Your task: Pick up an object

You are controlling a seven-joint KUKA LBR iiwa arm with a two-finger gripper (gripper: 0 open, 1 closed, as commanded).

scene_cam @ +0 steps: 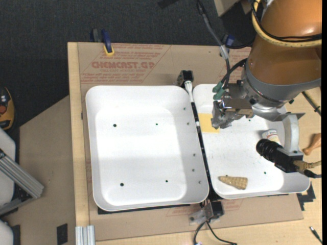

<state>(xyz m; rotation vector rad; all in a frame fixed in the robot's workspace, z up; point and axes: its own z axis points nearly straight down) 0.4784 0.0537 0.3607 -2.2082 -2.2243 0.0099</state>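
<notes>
Two-finger gripper (220, 120) is low over the R shallow white bin (240, 152), at that bin's left edge approx. midway along. Its tip is right by the flat pale-yellow square piece (206, 122), which lies against the same edge; contact unclear. Can't tell if the gripper is spread or closed. Tan ridged cone (234, 181) lies near the bin's front edge, small whitish cylinder (270, 135) twd its right edge. L shallow white bin (138, 137) sits alongside.

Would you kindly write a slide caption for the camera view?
Robot claw poised at a yellow square in the right bin; tan cone lies apart.
</notes>
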